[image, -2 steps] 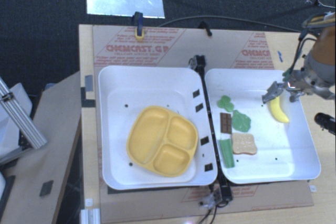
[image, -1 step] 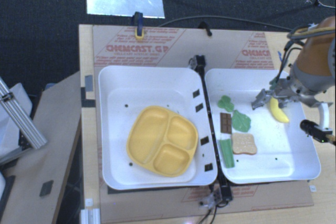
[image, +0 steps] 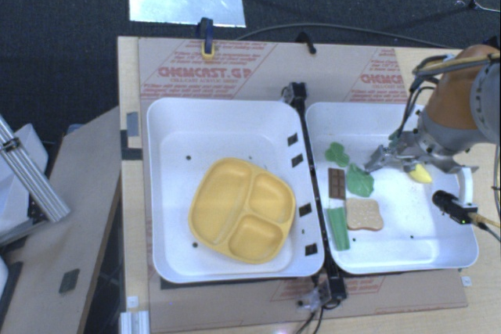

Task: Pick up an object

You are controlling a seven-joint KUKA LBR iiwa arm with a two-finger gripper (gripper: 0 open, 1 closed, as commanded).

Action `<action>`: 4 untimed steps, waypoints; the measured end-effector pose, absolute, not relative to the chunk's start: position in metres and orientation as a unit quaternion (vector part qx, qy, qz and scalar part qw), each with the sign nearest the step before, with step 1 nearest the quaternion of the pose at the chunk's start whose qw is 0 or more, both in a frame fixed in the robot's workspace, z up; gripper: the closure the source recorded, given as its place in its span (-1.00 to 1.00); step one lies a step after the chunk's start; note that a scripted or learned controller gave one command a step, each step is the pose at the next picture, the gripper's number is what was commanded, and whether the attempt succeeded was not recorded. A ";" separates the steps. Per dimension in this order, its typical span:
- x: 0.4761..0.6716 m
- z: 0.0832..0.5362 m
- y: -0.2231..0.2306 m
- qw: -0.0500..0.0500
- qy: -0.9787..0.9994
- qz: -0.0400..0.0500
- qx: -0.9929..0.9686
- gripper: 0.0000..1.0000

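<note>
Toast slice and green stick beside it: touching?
Cannot tell. In the camera view the toast slice lies right against the green stick, with no plain gap or contact.

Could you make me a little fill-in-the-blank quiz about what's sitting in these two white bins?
1. The yellow divided tray lies in the ____ bin.
2. The toast slice lies in the ____ bin.
3. The tray has ____ compartments.
4. The gripper hangs over the ____ bin.

Missing words: left; right; three; right
</note>
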State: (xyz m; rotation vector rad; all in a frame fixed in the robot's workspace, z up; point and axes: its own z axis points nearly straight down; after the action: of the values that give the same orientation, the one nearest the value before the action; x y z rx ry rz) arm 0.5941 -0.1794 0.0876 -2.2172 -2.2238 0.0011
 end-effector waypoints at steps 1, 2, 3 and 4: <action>0.596 0.102 -0.180 -0.002 -0.709 -0.001 -0.706 1.00; 0.598 0.155 -0.170 -0.003 -0.709 -0.002 -0.705 1.00; 0.599 0.210 -0.170 -0.003 -0.709 -0.002 -0.705 1.00; 0.608 0.204 -0.120 -0.001 -0.710 -0.001 -0.704 1.00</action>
State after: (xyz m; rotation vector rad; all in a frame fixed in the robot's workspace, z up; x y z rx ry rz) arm 0.6080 -0.1203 0.2038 -2.2132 -2.2317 -0.0033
